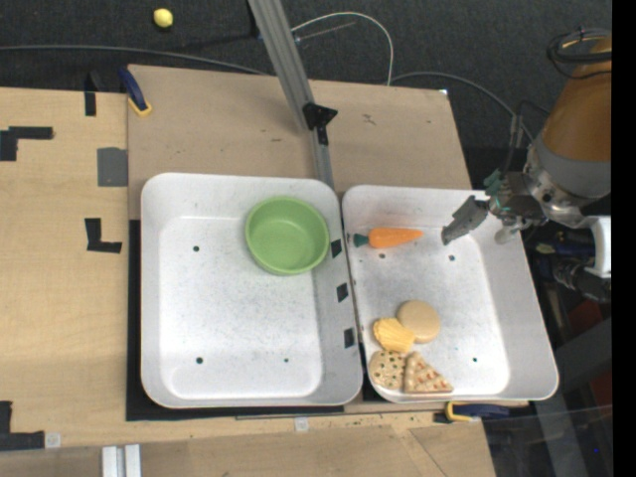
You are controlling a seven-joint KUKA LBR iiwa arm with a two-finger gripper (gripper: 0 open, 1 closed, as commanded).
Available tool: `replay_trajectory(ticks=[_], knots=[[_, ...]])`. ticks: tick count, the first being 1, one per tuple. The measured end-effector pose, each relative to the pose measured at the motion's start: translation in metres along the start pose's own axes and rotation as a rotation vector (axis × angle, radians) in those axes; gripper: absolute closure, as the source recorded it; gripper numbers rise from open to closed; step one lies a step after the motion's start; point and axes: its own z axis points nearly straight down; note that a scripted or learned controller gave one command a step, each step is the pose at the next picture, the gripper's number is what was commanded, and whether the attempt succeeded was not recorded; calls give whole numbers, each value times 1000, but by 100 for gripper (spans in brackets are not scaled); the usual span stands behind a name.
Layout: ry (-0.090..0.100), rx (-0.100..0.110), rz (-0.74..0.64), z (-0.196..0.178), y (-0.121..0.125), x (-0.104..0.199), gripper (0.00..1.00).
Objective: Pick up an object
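Note:
An orange toy carrot (394, 237) with a green top lies near the back left of the right bin (502, 296). At that bin's front left sit a tan round cookie (418, 320), a yellow piece (394, 336), a dotted cracker (387, 369) and a pizza-like wedge (424, 376). A green bowl (287, 235) stands at the back right of the left bin (179, 296). My gripper (465, 219) hangs over the right bin's back right part, to the right of the carrot and apart from it, with nothing seen between its fingers.
A slanted grey pole (288, 63) rises behind the bins, clamped near their shared wall. Cables (397, 68) loop across the board at the back. A small yellow ball (163, 17) lies on the dark floor far back left.

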Motion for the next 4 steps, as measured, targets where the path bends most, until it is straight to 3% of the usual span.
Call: replay_trajectory(ticks=[1, 4], knots=[[0, 0, 0, 0, 0, 0, 0], [0, 6, 0, 157, 15, 4, 0]])
